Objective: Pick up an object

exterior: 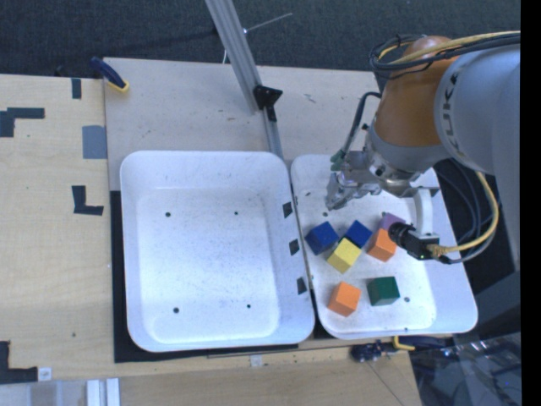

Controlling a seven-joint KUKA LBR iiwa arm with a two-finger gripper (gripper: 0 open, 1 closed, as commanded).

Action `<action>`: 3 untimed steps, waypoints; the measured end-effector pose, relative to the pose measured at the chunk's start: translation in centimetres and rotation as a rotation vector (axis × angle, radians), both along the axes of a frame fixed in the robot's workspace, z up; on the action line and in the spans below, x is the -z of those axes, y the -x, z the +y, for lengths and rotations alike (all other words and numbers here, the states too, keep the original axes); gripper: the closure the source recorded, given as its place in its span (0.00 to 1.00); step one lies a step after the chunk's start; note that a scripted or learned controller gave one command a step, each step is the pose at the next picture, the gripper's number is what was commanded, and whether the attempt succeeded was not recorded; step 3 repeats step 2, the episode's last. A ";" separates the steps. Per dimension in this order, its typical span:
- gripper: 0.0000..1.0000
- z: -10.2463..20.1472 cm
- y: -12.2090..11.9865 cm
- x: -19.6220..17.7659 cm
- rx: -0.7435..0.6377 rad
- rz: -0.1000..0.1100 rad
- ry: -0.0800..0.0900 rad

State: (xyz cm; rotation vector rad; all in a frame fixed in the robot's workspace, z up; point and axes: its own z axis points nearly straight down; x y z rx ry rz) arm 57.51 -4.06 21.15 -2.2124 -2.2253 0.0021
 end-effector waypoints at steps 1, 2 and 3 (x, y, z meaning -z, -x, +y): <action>1.00 5.5 2.8 -0.8 -0.002 0.000 -0.001; 1.00 10.8 5.4 -0.7 -0.001 0.001 0.000; 1.00 10.8 5.4 -0.7 -0.001 0.001 0.000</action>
